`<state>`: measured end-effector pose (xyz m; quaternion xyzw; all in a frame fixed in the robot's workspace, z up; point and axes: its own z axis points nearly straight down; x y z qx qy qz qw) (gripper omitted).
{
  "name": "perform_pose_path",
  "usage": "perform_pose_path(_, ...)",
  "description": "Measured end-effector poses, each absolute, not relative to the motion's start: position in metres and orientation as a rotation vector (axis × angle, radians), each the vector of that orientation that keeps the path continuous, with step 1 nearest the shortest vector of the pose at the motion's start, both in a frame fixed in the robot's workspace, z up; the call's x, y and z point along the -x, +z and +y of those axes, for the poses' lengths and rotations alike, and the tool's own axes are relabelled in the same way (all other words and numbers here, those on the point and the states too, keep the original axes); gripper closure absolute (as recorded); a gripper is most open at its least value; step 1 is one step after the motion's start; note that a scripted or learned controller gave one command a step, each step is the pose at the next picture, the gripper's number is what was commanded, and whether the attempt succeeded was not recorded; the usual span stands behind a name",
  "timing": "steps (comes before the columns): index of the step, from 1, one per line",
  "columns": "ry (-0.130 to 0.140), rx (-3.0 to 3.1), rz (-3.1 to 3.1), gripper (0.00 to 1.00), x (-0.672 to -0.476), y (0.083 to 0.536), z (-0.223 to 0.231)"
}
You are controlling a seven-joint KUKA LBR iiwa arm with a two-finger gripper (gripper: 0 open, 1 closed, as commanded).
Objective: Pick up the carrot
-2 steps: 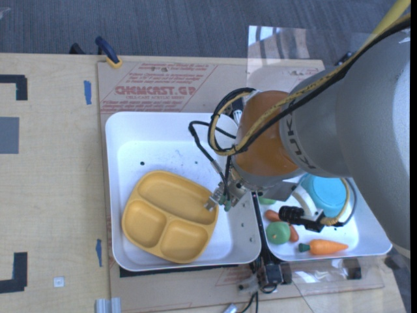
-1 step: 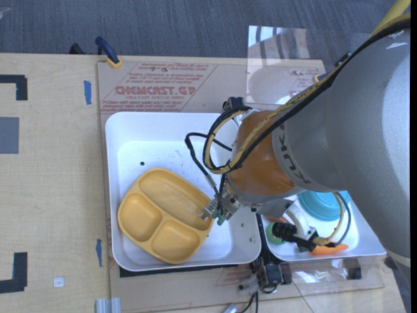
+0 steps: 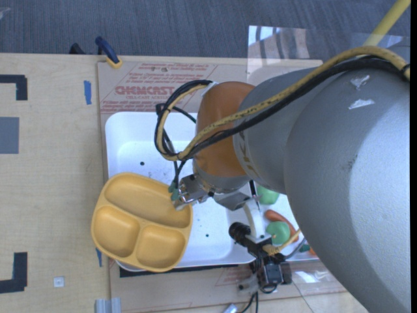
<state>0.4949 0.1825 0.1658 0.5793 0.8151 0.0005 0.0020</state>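
a shallow white bin (image 3: pixel 133 139) sits on a printed cardboard sheet (image 3: pixel 156 77) on the wooden counter (image 3: pixel 52 175), its floor dotted with a few dark specks. a yellow tray (image 3: pixel 140 223) with three compartments, one long and two smaller, lies across the bin's near left corner and overhangs the rim onto the counter. the grey arm (image 3: pixel 339 155) with its orange band covers most of the right side. the tool (image 3: pixel 185 196) is low over the bin, right at the tray's right edge, by the long compartment; whether it is wide or narrow cannot be told, and nothing shows in its grip. the carrot (image 3: pixel 276 216), an orange sliver, lies in the strip of white showing under the arm to the right, apart from the tool, between two green things, one above it (image 3: pixel 268 195) and one just below it (image 3: pixel 281 231); which bin that strip belongs to cannot be told.
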Motion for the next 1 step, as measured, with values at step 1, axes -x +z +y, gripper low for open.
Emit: perform_pose_path(1, -0.002, -2.138, 2.302, 1.0, -0.5002, 0.1835, 0.1989)
